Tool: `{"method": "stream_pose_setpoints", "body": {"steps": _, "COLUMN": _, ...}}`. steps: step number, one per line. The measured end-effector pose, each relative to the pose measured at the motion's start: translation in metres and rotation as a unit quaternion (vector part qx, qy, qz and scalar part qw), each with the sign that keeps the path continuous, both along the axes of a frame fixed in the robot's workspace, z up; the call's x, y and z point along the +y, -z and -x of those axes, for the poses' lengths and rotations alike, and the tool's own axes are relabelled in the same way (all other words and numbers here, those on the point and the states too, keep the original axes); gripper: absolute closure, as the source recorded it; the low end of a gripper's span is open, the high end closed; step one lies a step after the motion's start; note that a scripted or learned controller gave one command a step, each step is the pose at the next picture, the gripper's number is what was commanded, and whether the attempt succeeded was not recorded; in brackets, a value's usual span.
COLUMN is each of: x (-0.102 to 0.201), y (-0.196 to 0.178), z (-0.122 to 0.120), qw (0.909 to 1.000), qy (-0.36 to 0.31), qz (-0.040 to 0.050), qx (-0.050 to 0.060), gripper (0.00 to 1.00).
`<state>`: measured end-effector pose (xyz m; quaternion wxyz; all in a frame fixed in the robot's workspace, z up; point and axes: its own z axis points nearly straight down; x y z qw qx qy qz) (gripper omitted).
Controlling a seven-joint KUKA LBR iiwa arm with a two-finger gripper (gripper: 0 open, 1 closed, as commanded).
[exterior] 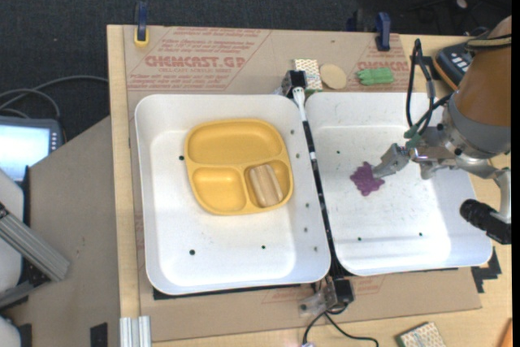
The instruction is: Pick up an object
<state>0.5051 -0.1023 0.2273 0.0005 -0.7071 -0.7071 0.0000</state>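
The purple piece (366, 179) is lying on the floor of the right bin (422, 248), towards its left half, and seems the likeliest thing to pick. The pincer (388, 164) is hovering just beside it, up and to the right, so the piece is lying down and to the left of the tips. Whether the pincer is spread or pressed together I cannot tell; nothing is showing between its tips. The piece is small and lumpy, with no clear long axis. One arm is reaching in from the right. In the left bin (162, 215) one yellow divided plate (236, 144) is sitting, carrying one tan block (264, 184). Beyond the bins, on the worktop (203, 61), one green thing (374, 77) and one tan disc (332, 76) are resting.
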Motion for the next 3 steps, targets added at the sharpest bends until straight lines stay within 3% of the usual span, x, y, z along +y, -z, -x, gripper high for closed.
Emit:
{"method": "stream_pose_setpoints", "body": {"steps": 1, "x": -0.012, "y": 0.146, "z": -0.068, "qw": 1.0, "qy": 0.0, "qz": 0.0007, "qx": 0.0, "gripper": 0.0}}
{"method": "stream_pose_setpoints", "body": {"steps": 2, "x": -0.013, "y": 0.13, "z": -0.069, "qw": 1.0, "qy": 0.001, "qz": 0.0012, "qx": -0.003, "gripper": 1.0}}
{"method": "stream_pose_setpoints", "body": {"steps": 3, "x": -0.013, "y": 0.13, "z": -0.069, "qw": 1.0, "qy": 0.001, "qz": 0.001, "qx": -0.002, "gripper": 0.0}}
